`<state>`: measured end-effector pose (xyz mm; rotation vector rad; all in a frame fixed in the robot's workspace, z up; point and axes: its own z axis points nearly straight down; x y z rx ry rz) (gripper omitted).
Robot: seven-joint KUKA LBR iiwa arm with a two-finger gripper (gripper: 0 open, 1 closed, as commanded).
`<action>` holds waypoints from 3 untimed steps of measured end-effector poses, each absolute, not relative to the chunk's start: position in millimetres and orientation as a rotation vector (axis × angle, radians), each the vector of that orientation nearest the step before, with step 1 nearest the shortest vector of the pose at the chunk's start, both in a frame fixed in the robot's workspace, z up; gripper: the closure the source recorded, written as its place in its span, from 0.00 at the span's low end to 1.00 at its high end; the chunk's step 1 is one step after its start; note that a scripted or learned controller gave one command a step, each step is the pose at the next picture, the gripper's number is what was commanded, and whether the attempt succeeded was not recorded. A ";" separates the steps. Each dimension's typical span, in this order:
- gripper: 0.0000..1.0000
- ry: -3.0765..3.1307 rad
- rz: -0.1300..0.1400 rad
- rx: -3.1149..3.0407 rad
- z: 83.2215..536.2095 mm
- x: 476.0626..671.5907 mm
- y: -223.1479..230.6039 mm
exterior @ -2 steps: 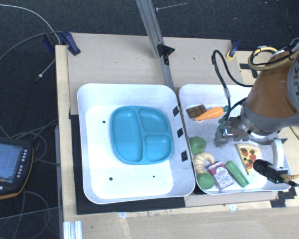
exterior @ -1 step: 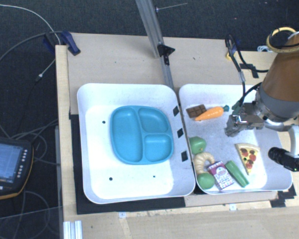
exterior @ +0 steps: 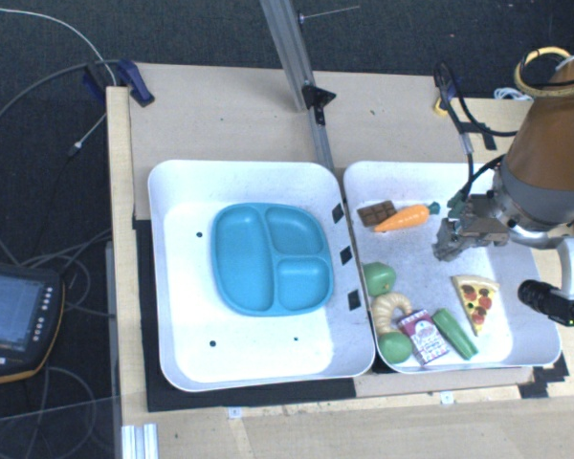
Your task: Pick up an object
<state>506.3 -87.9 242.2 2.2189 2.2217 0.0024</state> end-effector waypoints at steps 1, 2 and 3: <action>1.00 2.231 0.000 2.217 230.1 518.2 -36.4; 1.00 2.230 0.006 2.213 240.5 533.7 20.0; 1.00 2.230 0.006 2.213 247.8 552.3 73.6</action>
